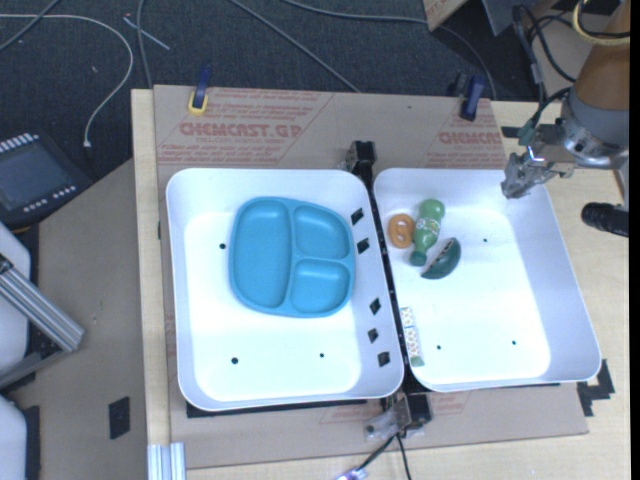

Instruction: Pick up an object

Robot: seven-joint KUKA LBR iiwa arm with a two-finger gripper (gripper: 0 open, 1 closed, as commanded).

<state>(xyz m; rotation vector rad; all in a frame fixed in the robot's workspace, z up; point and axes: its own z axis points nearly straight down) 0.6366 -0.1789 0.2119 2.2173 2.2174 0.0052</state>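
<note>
From my remote seat, starting at the left of the frame, I see the left shallow white bin point(195, 353) holding a blue plastic plate with three compartments point(292, 256), lying flat near the bin's middle. It is wide and low, a poor thing for a two-finger grab, so I would leave it.

Moving right past the black divider clips, the right shallow white bin point(520, 313) has a small cluster in its upper left part: an orange ring-shaped toy point(401, 230), a green bottle-shaped toy point(429, 223) just beside it, and a dark green wedge-shaped piece point(442, 259) touching the bottle's lower end. A small printed packet point(410, 333) lies along the bin's left wall, lower down.

At the upper right of the frame the pincer point(521, 176) hangs over the bin's upper right corner, well apart from the cluster; I cannot tell how it is set, and it carries nothing I can see.

To do this well, I judge the arm should travel left and down the frame, pick the outermost piece, the wedge, and descend straight so it doesn't nudge its neighbours.

The cardboard on the counter point(300, 118) reads "CHEMCAST GP" in red.
</note>
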